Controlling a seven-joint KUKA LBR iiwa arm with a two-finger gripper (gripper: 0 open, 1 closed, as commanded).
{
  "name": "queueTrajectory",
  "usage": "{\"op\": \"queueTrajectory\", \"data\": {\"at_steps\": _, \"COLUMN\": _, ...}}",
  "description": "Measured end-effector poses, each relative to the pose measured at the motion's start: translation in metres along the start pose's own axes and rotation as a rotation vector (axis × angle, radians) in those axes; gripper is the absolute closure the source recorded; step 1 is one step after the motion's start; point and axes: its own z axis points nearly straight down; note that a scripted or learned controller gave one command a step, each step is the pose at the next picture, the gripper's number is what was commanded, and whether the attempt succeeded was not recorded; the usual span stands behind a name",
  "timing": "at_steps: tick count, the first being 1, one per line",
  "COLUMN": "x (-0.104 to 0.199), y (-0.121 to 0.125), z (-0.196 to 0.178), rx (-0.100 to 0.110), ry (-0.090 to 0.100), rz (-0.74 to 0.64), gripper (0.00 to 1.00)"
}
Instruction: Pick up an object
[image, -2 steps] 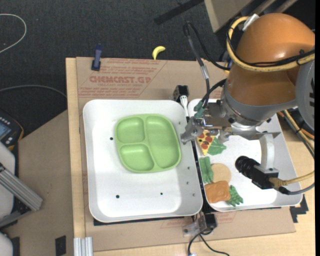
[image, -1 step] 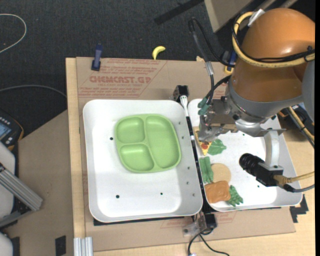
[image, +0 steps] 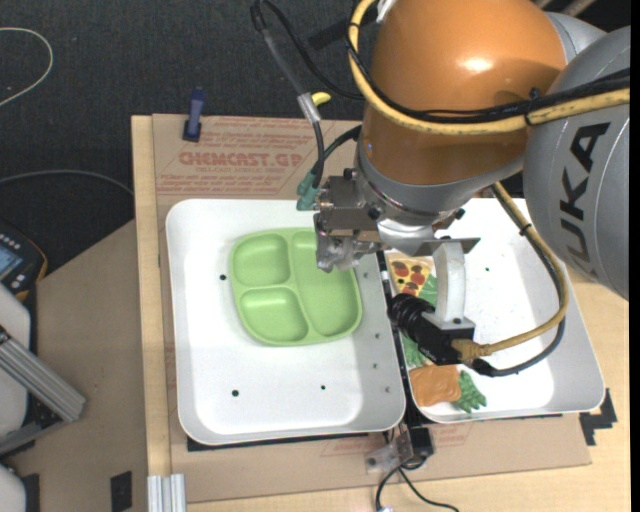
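Plate: pale green, three compartments, left bin | tool: grip state unclear

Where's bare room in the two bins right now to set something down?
Left bin: a bare strip along its left wall beside the green divided plate, and a wider patch below the plate toward the near rim. Right bin: bare floor right of the gripper mount. Crowded along the shared wall, by the pizza toy and carrot toy.
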Motion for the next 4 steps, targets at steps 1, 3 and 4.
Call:
{"op": "queueTrajectory", "data": {"at_steps": 1, "x": -0.005, "y": 0.001, "z": -0.008, "rx": 0.002, "ry": -0.003, "rz": 0.008, "gripper": 1.00}}
{"op": "queueTrajectory", "data": {"at_steps": 3, "x": -0.098, "y": -0.003, "z": 0.148, "rx": 0.017, "ry": -0.006, "rz": 0.016, "gripper": 1.00}}
{"op": "queueTrajectory", "data": {"at_steps": 4, "x": -0.093, "y": 0.021, "z": -0.047, "rx": -0.015, "ry": 0.000, "rz": 0.009, "gripper": 1.00}}
